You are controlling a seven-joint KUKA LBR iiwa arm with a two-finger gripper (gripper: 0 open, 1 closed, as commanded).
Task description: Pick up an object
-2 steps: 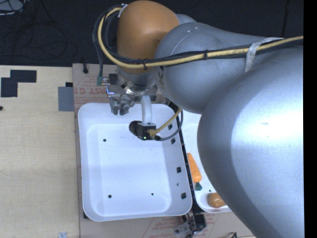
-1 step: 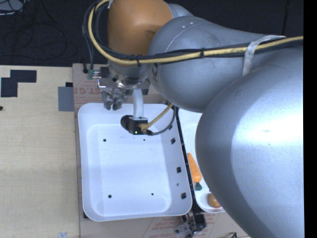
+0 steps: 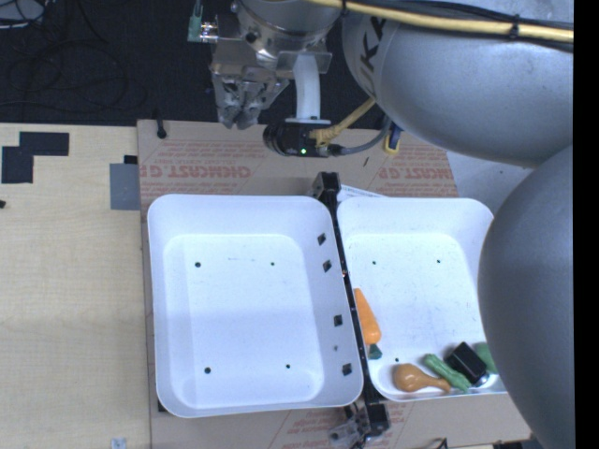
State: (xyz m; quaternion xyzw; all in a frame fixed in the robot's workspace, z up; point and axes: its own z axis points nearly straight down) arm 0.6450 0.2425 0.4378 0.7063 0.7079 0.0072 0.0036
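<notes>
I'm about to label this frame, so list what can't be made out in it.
- Gripper: small and dark against the black background above the bins; its state cannot be told.
- Green object: partly covered by the black object; its full shape is hidden.
- Right bin: its right side is covered by the grey arm.
- Small teal piece below the orange object: too small to identify.

An orange carrot (image 3: 367,318) lies lengthwise against the right bin's (image 3: 421,223) left wall. Near the bin's front edge lie a tan pear-shaped toy (image 3: 416,378), a green pod (image 3: 446,371) and a black block (image 3: 466,362), close together.
</notes>
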